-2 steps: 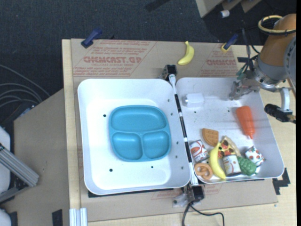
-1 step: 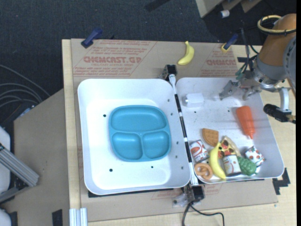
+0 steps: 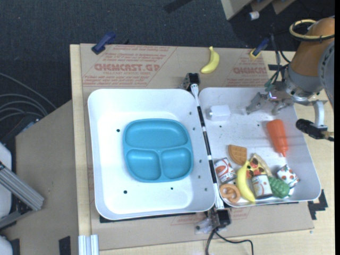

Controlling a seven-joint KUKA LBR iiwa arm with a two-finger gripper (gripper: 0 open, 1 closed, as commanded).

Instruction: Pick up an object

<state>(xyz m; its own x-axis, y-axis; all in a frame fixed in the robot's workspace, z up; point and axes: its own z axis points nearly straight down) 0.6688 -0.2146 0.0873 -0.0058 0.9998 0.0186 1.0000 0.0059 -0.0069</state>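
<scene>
From my remote seat I saw the end effector [image 3: 264, 103] low over the upper edge of the right bin [image 3: 308, 166], toward one o'clock in the view, with the grey arm [image 3: 313, 62] and its orange band coming in from the right. Its fingers looked spread apart with nothing between them, so I read it as released.

The nearest candidate, a toy carrot [image 3: 277, 136], lay on the bin floor just below and right of the end effector, apart from it. The other pickable things were clustered at the bin's five o'clock corner: a yellow banana [image 3: 244, 183], a pizza slice [image 3: 258, 166], a small can [image 3: 224, 170], a pretzel [image 3: 230, 192], a biscuit-like piece [image 3: 238, 153] and a green vegetable toy [image 3: 279, 186], packed so that several touched. A small white block [image 3: 219, 111] sat near the bin's upper left.

In the left bin [image 3: 101, 142] a blue divided plate [image 3: 158, 149] rested in the middle. Outside both bins, a second banana [image 3: 211, 62] lay on the counter [image 3: 133, 62] at twelve o'clock.
</scene>
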